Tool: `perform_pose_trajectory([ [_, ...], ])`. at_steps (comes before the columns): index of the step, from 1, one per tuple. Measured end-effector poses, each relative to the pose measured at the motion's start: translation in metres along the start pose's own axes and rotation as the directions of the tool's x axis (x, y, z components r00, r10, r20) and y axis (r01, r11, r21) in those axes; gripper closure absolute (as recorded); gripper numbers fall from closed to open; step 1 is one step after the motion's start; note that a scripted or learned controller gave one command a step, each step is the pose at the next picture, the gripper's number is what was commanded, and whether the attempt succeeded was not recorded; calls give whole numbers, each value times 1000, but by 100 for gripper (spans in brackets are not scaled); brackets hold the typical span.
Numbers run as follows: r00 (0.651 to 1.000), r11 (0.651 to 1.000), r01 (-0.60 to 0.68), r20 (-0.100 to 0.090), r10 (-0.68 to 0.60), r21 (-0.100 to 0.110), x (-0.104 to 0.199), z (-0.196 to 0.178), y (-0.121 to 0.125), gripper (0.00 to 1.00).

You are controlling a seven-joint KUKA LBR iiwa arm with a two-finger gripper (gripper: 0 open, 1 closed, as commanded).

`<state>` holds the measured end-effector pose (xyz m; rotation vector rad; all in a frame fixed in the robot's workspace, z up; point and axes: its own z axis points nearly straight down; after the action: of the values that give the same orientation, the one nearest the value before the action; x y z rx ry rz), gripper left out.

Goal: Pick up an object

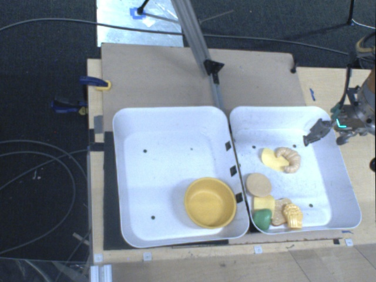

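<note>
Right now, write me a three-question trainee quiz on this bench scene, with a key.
1. True or false: the yellow bowl sits in the left bin.
2. Which bin holds the small food pieces: A) left, B) right, C) both?
3. Fill in: the gripper hangs over the right bin's ____ edge: near or far?

Key: 1 true. 2 B; the croissant, round cracker and green piece all lie there. 3 far, by its right corner.
</note>
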<state>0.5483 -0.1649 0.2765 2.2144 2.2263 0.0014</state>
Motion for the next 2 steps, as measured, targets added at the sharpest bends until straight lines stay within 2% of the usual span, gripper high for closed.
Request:
perform_pose_trajectory([
  [1,1000,1000,0,0,0,-1,0,0,0,0],
  [2,1000,1000,-3,-1,3,3,3,56,10,0],
])
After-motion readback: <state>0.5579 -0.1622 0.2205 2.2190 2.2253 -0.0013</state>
